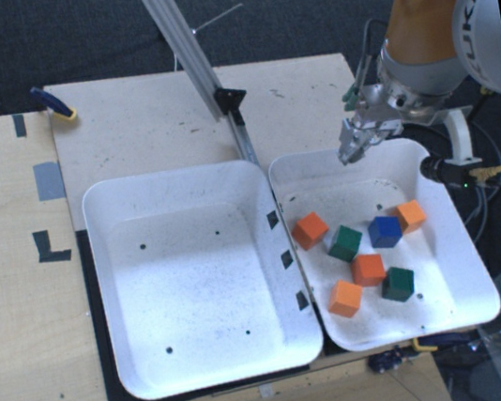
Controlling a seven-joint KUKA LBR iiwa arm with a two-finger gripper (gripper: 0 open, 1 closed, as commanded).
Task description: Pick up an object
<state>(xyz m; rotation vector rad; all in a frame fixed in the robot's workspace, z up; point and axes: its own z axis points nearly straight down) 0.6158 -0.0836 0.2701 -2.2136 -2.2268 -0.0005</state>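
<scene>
The metal gripper (354, 151), its jaws drawn close on nothing, hangs over the far rim of the right bin (458, 303), a smooth white tray where seven matte cubes cluster: four orange, two green and a blue cube (384, 231).

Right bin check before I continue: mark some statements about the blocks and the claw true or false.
1. All the blocks lie in the right bin. True.
2. The claw grips the blue block. False: it hangs over the bin's far rim, apart from every block.
3. There are two green blocks. True: one beside the blue block, one nearer the front.
4. There are two blue blocks. False: one.
5. The left bin holds an orange block. False: the orange blocks are in the right bin.
</scene>
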